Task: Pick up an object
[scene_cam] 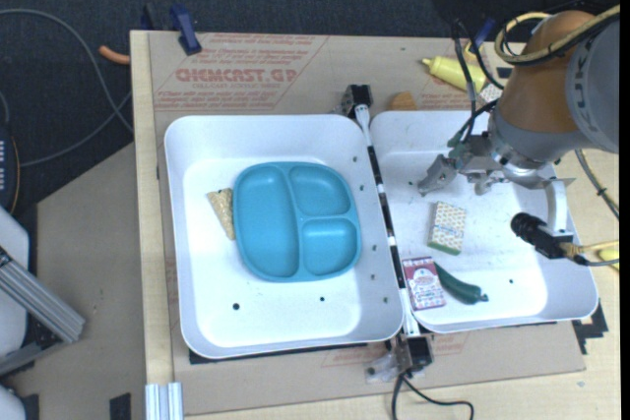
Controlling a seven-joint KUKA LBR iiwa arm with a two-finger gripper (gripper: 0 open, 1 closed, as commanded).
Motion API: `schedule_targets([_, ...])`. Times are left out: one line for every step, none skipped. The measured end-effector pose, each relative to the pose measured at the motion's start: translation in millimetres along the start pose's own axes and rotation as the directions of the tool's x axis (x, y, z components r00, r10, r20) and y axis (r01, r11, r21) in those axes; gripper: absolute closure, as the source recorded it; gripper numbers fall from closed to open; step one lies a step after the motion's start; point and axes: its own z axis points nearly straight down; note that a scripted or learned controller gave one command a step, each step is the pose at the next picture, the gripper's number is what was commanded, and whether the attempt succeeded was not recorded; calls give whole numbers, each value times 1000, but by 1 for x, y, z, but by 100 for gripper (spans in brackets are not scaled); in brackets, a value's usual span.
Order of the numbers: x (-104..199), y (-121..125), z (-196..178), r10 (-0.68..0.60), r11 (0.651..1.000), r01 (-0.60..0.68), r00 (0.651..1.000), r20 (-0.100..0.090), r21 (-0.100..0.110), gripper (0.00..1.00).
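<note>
left bin point(187, 211): a blue divided plate point(295, 219) lies at its middle. a tan cracker-like piece point(221, 208) lies against the plate's left rim, partly tucked under it.

right bin point(571, 295): three loose items lie in the near-left part. a small patterned card point(448, 227) lies toward the bin's middle, long axis running roughly from far edge to near edge with a slight tilt. a red-and-white packet point(423, 282) lies near the near-left corner, close to the divider wall. a dark green pepper-like item point(460, 284) lies just beside the packet, long axis slanting toward the near-right.

gripper point(463, 170): it hangs over the far half of the right bin, tilted toward the far-left corner. the fingers stand spread, with nothing between them.

key relation: the patterned card is the nearest candidate. it lies just nearward of the gripper, toward the bin's near edge. judgement: the pick calls for a short shift toward the near edge, then a descent with the fingers across the card's short width.
</note>
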Motion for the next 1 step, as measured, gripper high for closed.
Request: schedule_targets([6, -23, 46, 1, 1000, -1, 1000, 4, -10, 0])
